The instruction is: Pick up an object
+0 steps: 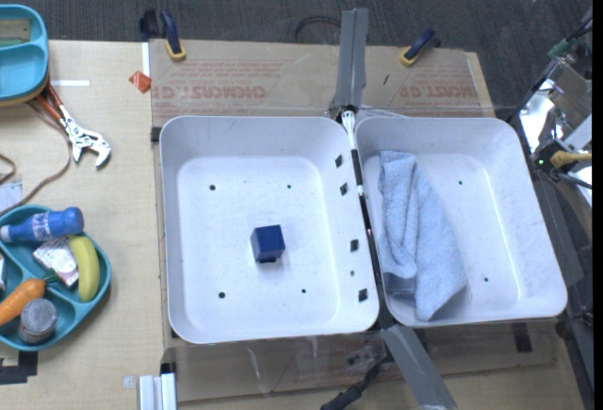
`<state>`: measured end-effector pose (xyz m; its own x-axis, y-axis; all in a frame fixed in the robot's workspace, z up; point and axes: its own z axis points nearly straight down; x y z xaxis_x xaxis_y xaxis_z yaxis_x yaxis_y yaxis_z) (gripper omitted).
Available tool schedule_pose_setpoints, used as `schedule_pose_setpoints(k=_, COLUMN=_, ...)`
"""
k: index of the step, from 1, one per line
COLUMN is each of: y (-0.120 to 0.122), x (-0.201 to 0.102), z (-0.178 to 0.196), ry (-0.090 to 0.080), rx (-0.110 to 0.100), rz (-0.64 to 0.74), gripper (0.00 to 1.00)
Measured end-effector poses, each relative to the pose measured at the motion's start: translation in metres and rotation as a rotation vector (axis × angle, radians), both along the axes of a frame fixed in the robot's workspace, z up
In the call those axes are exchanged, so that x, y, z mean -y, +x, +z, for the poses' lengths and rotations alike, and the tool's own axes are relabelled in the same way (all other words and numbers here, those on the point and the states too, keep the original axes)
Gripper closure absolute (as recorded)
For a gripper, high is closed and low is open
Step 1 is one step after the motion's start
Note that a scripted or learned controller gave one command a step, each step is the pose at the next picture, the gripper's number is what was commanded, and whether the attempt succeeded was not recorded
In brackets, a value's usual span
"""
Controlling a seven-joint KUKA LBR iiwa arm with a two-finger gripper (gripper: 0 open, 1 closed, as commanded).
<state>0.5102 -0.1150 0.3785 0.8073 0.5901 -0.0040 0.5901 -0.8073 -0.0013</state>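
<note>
A small dark blue cube (268, 242) sits on the floor of the left white bin (170, 238), a little below its middle and apart from the walls. A crumpled pale blue-grey towel (415, 237) lies in the right white bin (513, 210), along its left wall from the back to the front corner.
Left of the bins, a teal tray (98, 290) holds a banana (87, 267), a bottle, a carrot and a can. A wrench (83, 142) and a teal container (21, 50) lie further back. Clamps (170, 33) grip the cardboard's far edge. Metal equipment (565, 130) stands at the right edge.
</note>
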Motion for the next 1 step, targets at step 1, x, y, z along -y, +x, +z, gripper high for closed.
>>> schedule_pose_setpoints(k=1, y=0.0222, x=-0.0682, z=-0.0711, ry=-0.001, rx=-0.002, rz=-0.169, gripper=1.00)
